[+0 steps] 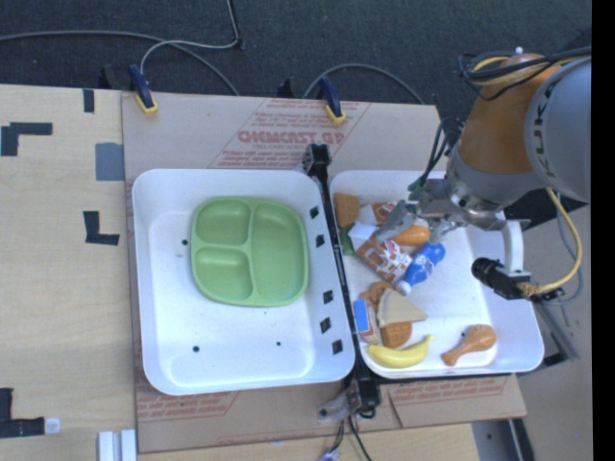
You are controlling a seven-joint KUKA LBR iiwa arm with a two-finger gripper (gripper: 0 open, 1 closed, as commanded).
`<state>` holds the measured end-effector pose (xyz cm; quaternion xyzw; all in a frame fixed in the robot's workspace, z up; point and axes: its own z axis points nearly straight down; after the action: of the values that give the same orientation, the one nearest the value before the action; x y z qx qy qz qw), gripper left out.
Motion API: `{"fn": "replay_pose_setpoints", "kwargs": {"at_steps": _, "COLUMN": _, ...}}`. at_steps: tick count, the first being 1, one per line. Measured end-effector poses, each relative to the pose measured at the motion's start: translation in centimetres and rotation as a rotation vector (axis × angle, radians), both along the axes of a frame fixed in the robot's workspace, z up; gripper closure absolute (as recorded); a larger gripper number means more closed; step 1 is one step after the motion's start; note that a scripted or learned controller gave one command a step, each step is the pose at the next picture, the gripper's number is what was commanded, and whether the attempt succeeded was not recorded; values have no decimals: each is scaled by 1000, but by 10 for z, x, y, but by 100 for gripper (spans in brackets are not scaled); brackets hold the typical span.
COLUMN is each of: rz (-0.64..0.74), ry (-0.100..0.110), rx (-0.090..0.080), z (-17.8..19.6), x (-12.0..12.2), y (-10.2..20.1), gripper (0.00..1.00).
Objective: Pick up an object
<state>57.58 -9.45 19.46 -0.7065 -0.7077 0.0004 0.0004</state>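
My gripper (415, 221) hangs low over the upper middle of the right bin (509, 305), under the grey and orange wrist. Directly below it lies an orange carrot-like toy (414, 235), touching or nearly touching the gripper. A blue bottle (423, 263) lies just below the carrot. A brown and white packet (384, 254) lies to the left of the bottle. Nearer the front are a sandwich wedge (400, 307), a yellow banana (399, 354) and a brown drumstick (469, 343).
The left bin (163, 286) holds a green divided plate (250, 251). A black divider (332, 257) separates the bins. A small orange piece (346, 206) and a blue item (361, 316) lie along the right bin's left wall. Cables hang by the arm at right.
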Motion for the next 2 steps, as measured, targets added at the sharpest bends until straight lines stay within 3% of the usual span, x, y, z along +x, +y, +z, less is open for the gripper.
{"fn": "replay_pose_setpoints", "kwargs": {"at_steps": 1, "rz": -1, "ry": -1, "rx": -1, "z": -105, "x": 36, "y": -20, "gripper": 0}}
{"fn": "replay_pose_setpoints", "kwargs": {"at_steps": 2, "rz": 6, "ry": 45, "rx": 3, "z": -111, "x": 85, "y": -25, "gripper": 0}}
